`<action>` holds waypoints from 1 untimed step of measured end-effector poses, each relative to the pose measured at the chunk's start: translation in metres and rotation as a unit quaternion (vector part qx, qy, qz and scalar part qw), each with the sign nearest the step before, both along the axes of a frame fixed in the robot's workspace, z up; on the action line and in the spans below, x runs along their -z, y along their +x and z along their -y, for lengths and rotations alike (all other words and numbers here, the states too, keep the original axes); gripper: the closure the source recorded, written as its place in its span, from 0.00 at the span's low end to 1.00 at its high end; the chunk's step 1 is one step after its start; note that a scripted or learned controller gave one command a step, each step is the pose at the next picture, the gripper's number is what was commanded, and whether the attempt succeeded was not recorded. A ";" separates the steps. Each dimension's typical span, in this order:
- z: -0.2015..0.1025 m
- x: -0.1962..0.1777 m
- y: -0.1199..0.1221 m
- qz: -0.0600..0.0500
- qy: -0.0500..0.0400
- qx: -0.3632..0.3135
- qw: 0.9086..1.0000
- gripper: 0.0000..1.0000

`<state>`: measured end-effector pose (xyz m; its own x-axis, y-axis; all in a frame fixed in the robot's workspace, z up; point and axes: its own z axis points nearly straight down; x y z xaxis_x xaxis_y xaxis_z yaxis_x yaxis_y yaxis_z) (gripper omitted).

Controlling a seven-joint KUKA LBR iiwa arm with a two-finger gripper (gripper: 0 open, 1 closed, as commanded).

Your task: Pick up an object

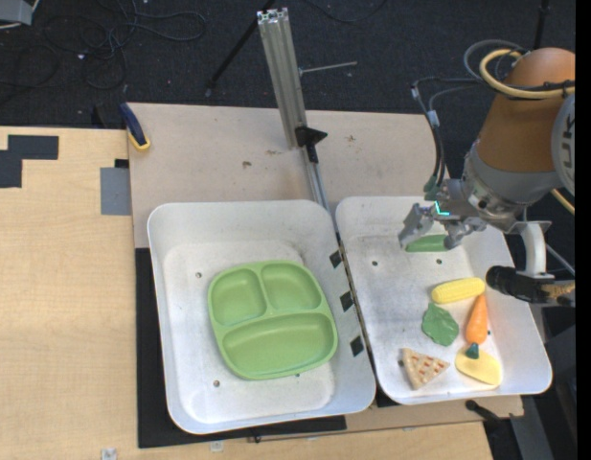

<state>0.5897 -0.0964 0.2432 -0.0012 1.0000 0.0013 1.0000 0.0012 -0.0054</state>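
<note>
My gripper (pixel 435 230) hangs over the far part of the right bin (pixel 391 286), fingers spread open. A flat green piece (pixel 427 244) lies right at the fingertips, between them; whether they touch it I cannot tell. Nearer the front of the same bin lie a yellow corn cob (pixel 458 290), a green leafy piece (pixel 440 325), an orange carrot (pixel 477 319), a pizza slice (pixel 424 367) and a yellow wedge (pixel 479 368).
The left bin (pixel 175 257) holds a green divided plate (pixel 273 319). A metal post (pixel 284 75) rises behind the bins. The arm's orange band (pixel 530 113) looms over the right bin's far right corner.
</note>
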 end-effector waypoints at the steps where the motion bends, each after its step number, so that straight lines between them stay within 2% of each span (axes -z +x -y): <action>1: 0.000 -0.001 0.000 0.001 0.000 0.000 1.000 0.00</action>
